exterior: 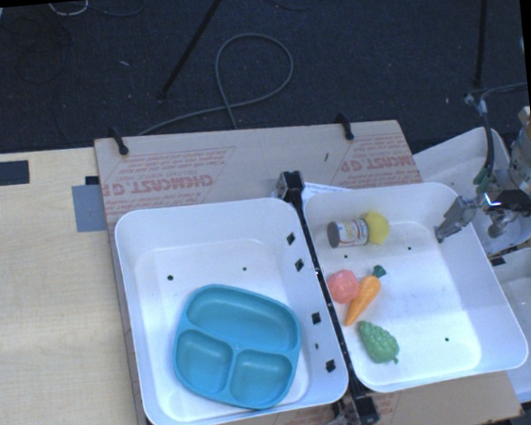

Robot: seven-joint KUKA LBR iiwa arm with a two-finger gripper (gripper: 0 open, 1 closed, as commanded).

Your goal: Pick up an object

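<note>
The right bin (pixel 485 325) holds several small toys. A small jar (pixel 347 233) lies on its side against a yellow round piece (pixel 376 227) near the far wall. A pink toy (pixel 342 286) and an orange carrot (pixel 362 298) lie side by side by the divider. A green bumpy toy (pixel 378 341) rests nearer the front. My gripper (pixel 471 222) hovers over the bin's far right rim, well to the right of the toys. It is open with nothing between its fingers.
A blue divided plate (pixel 237 345) lies in the left bin (pixel 155 237). A black divider (pixel 316 286) runs between the two bins. Cardboard (pixel 242 167) lies under both, and white sheeting (pixel 528 283) sits to the right of the right bin.
</note>
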